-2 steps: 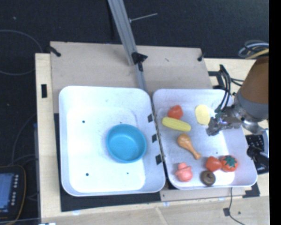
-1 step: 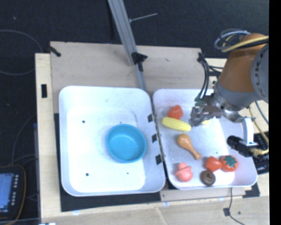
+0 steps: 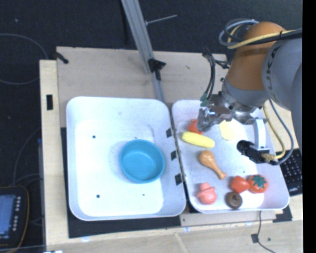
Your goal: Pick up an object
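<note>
the arm reaches in from the right and its gripper hangs low over the far left corner of the right bin. whether it is released or clenched cannot be told from this slant, and nothing can be seen caught in it.

the nearest things to it are two. a small orange-red piece sits just at its left side, partly hidden by the gripper body, so its shape is unclear. a yellow banana lies just below the gripper, toward the near edge of the bin, with its long axis running roughly left to right and tipping slightly down at the right end. judging by the closeness, one of these two is the likely target, but which one cannot be settled.

the move ahead seems to turn on that small offset: the banana lies a short step nearer the camera than the gripper, and a grasp would best close across its short width, not along its length.

further from the gripper in the same bin lie a tan drumstick, a pink toy, a brown ring, a red tomato and a strawberry-like piece, with a pale yellow block to the gripper's right. the left bin holds a blue bowl, well apart from the arm.
</note>
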Tool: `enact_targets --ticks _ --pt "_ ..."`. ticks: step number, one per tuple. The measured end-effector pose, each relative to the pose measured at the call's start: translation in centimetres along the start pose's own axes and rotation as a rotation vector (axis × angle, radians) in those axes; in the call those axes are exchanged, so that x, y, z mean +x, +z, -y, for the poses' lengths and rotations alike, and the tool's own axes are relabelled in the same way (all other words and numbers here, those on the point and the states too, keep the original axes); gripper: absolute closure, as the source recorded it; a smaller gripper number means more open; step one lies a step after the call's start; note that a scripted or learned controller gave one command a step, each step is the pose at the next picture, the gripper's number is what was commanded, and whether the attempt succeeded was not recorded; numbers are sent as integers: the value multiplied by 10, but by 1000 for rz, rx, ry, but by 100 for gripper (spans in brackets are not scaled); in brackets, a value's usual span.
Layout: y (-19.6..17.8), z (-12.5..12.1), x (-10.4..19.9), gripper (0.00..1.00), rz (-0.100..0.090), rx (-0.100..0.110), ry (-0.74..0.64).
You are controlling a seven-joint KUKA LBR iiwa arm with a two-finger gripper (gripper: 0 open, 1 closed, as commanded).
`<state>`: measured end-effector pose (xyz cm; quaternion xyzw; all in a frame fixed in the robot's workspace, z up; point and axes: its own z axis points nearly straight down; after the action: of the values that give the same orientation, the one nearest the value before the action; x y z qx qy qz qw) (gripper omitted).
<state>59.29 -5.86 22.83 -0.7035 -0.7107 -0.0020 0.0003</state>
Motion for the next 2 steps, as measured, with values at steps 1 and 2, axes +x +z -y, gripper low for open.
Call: enact_targets --ticks 1,2 --pt "-5 -25 40 100 0 1 1" --pt "3 -44 92 100 2 2 1"
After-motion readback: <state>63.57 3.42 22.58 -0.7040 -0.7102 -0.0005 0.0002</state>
